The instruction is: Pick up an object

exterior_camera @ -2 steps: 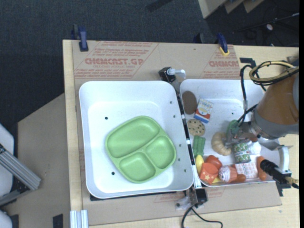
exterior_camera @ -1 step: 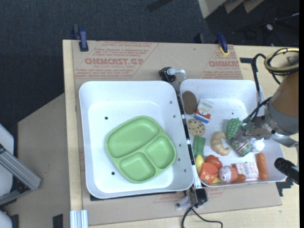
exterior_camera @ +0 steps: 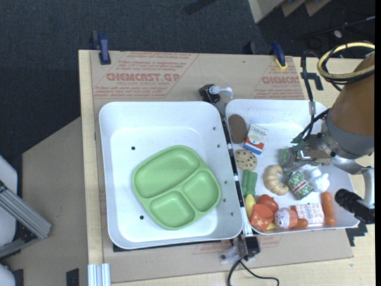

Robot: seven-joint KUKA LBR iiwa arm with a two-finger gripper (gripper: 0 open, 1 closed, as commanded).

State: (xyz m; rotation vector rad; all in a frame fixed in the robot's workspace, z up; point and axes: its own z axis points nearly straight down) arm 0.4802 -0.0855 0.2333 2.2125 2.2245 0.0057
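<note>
The right bin (exterior_camera: pixel 280 107) holds several toy foods: a brown oval (exterior_camera: pixel 237 127), a small white carton (exterior_camera: pixel 256 139), a cookie (exterior_camera: pixel 244 158), a green cucumber (exterior_camera: pixel 249 182), a tan croissant (exterior_camera: pixel 274 179), a red pepper (exterior_camera: pixel 264 211), a red and white packet (exterior_camera: pixel 309 213), an orange carrot (exterior_camera: pixel 328 208) and a green and red can (exterior_camera: pixel 301 185). My gripper (exterior_camera: pixel 299 158) hangs low over the middle right of this bin, just above the can and right of the croissant. Its tips are lost among the dark wrist parts and the items below.
The left bin (exterior_camera: pixel 113 159) bears a green divided plate (exterior_camera: pixel 175 186). The grey and orange arm (exterior_camera: pixel 354 115) covers the right bin's far right side. A black clamp piece (exterior_camera: pixel 209 92) sits at the back between the bins. Cables lie at the front edge.
</note>
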